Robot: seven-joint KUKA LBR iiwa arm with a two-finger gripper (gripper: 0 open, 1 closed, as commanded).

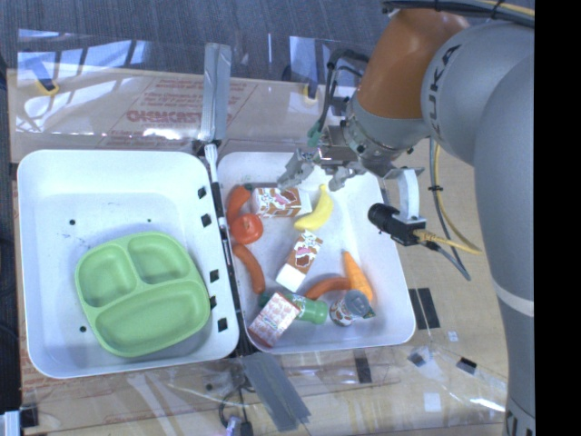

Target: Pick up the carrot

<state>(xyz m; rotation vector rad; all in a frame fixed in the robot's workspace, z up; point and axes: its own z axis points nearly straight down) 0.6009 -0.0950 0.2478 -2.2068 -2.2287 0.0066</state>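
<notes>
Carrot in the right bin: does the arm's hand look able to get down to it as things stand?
Probably yes. The carrot lies uncovered near the right wall of the bin, and the hand hovers above the bin's far end, with nothing between.

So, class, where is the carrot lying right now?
The carrot lies in the right bin, near its right wall, beside the small jar and below the banana.

**Bench and floor around the bins**

A pale wooden bench top (109,107) lies under a clear glossy plastic sheet (163,112) that carries faint red print and catches bluish-white glare near its far left corner. Beyond the bench's far edge runs dark grey ribbed carpet (182,3). Small black tape squares (424,307) dot the wood at right.
</notes>
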